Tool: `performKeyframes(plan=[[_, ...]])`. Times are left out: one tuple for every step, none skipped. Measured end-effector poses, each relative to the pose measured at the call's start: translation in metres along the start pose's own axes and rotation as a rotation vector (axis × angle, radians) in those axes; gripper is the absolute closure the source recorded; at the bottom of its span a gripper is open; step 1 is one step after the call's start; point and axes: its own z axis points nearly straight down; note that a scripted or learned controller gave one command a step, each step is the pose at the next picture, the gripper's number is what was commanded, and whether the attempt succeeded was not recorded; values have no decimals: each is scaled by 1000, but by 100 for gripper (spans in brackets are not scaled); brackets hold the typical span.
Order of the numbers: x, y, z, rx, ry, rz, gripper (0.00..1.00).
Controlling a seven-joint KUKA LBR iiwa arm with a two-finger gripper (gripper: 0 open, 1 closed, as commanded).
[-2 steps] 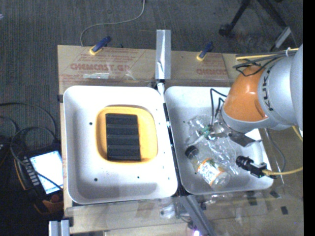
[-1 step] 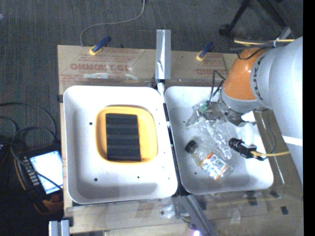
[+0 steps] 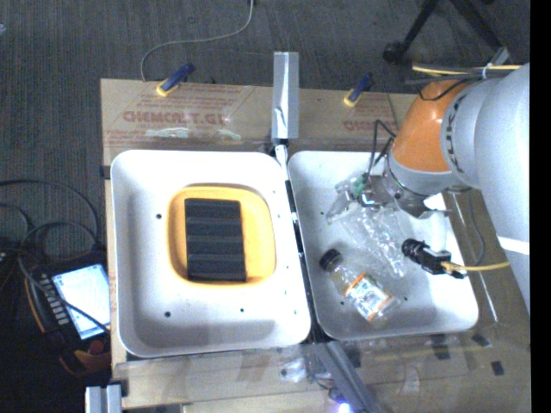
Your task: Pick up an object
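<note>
Two shallow white bins sit side by side. Left bin (image 3: 138, 256) holds a yellow rectangular tray with a black ribbed insert (image 3: 220, 235), centred. Right bin (image 3: 448, 304) holds a small clear bottle with dark cap (image 3: 357, 286) near-centre; gripper (image 3: 372, 222) just beyond it.

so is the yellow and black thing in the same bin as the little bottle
No, the yellow and black block lies in the left bin, while the bottle lies in the right bin.
</note>
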Motion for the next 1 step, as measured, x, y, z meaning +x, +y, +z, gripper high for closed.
performKeyframes(plan=[[18, 10, -69, 18, 2, -41, 100]])
